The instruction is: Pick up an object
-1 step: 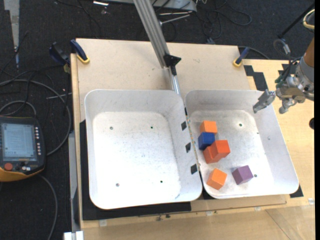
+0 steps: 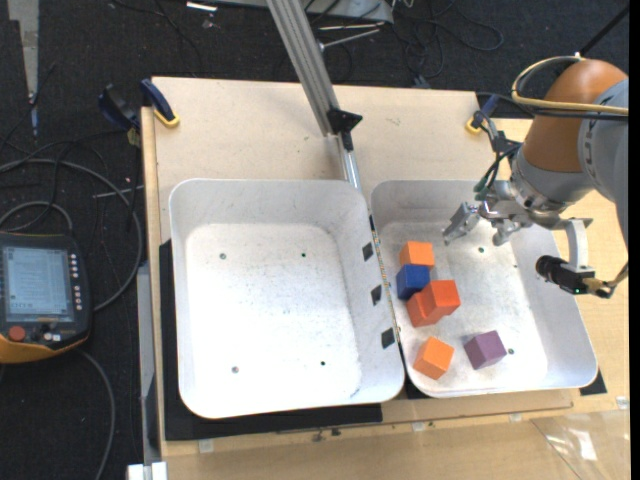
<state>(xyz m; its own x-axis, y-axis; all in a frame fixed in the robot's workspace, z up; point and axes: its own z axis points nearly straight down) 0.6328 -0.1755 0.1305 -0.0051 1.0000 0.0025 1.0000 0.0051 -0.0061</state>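
Five blocks lie in the right bin (image 2: pixel 560 353); the jaws (image 2: pixel 478 224) hang open and empty above its far part, so reaching begins: descend over the nearest orange block (image 2: pixel 417 254).

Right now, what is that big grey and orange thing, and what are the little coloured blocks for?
That is a robot arm, seen by a camera looking down at its bench. Its claw, the gripper, hovers open over the right bin, holding nothing. In that bin lie five blocks: an orange block touching a blue block, a red block, another orange one, and a purple block. The robot's job is picking one up. Beside it sits the left bin.
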